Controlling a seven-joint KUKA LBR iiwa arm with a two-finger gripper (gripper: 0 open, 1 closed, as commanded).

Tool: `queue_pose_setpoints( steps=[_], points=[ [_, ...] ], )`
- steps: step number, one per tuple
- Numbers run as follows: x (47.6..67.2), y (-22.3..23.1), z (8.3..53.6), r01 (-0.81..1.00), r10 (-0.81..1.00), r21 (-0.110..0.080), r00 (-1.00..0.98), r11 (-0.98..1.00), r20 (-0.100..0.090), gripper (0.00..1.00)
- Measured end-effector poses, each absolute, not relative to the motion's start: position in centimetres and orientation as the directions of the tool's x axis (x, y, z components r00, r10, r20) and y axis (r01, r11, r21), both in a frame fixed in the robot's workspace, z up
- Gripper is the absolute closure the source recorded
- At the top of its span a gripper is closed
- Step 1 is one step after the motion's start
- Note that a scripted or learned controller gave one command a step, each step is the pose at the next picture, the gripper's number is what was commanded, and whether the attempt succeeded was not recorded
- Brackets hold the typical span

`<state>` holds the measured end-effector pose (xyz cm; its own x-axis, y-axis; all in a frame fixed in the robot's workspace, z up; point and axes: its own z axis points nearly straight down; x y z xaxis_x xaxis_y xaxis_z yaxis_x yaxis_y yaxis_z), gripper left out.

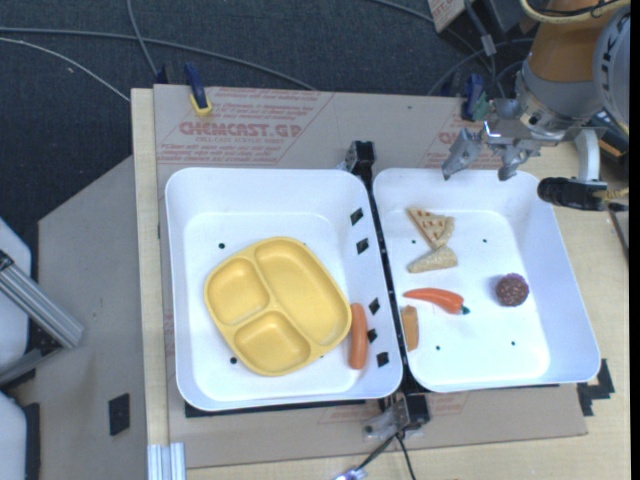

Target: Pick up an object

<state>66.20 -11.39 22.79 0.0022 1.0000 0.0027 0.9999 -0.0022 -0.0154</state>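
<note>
Gripper (483,159): two grey fingers spread wide, holding nothing, above far rim of right shallow white bin (560,268); dark red round ball (511,289) inside.

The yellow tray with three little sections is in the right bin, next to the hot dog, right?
Not quite. The yellow tray with three sections sits in the left bin, not the right one. The hot dog does lie beside it, by the tray's right edge. The camera view shows this.
</note>
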Motion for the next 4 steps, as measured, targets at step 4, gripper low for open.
queue_pose_setpoints(
  steps=[4],
  points=[
    [65.2, -10.9, 8.6, 1.0, 1.0, -0.007, 0.0, 0.0, 0.001, 0.0]
  ],
)
